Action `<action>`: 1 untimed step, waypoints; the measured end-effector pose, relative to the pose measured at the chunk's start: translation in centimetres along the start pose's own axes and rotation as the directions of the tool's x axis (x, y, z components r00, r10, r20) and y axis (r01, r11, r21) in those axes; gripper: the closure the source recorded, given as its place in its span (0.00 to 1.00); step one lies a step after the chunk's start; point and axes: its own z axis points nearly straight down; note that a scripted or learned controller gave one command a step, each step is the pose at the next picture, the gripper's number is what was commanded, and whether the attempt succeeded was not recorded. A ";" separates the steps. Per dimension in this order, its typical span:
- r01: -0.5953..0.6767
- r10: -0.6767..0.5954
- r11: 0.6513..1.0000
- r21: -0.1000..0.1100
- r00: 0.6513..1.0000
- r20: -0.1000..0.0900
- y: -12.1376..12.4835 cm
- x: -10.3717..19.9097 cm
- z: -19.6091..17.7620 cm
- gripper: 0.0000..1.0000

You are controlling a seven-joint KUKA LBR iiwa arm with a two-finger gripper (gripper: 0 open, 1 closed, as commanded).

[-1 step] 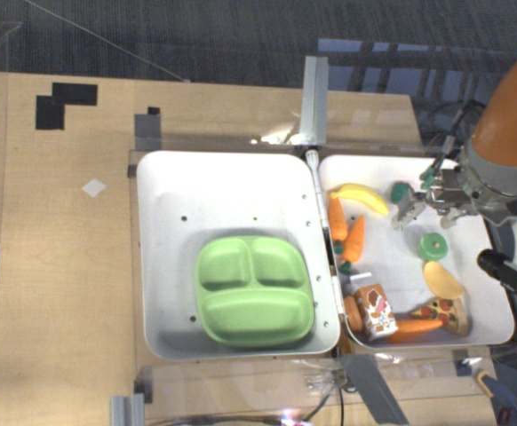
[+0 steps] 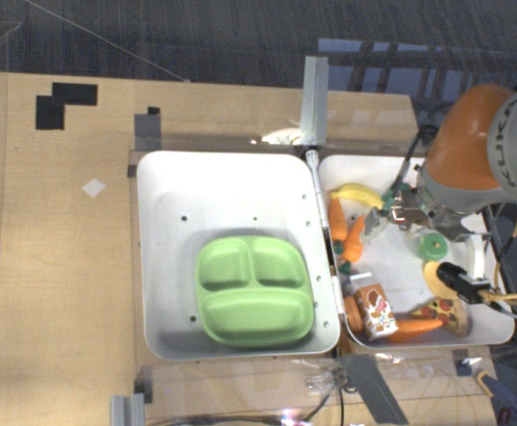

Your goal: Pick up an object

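1. Your gripper [image 2: 395,209] hangs over the right bin [image 2: 399,273] at the end of the arm [image 2: 467,145], just to the view's right of the banana [image 2: 356,193]. You cannot tell whether it is wide, narrow or closed on something.
2. The banana is the thing nearest it. There is one only, yellow and curved, lying flat by the bin's far wall. You cannot tell whether it touches the gripper.
3. Count three carrots [image 2: 354,236], all orange. Two lie side by side just below the banana in the view, close to the bin's wall on the view's left. The third carrot [image 2: 411,329] lies well apart from the banana, along the near wall.
4. One carton [image 2: 376,311], white with red print, sits well below the banana in the view, at the left end of that third carrot.
5. One small mottled thing [image 2: 451,313] sits at the carrot's other end, farther still from the banana. It is too blurred to name.
6. One green disc [image 2: 433,245] and one yellow disc [image 2: 433,275] lie to the view's lower right of the banana, beyond the gripper. The yellow one is the farther of the two.
7. One plate [image 2: 254,289], pale green with three compartments, lies in the left bin [image 2: 205,193]. It is well apart from the banana, toward the view's lower left.
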 end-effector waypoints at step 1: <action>-0.083 0.083 0.997 -0.004 0.997 0.000 -3.8 -1.6 4.7 0.00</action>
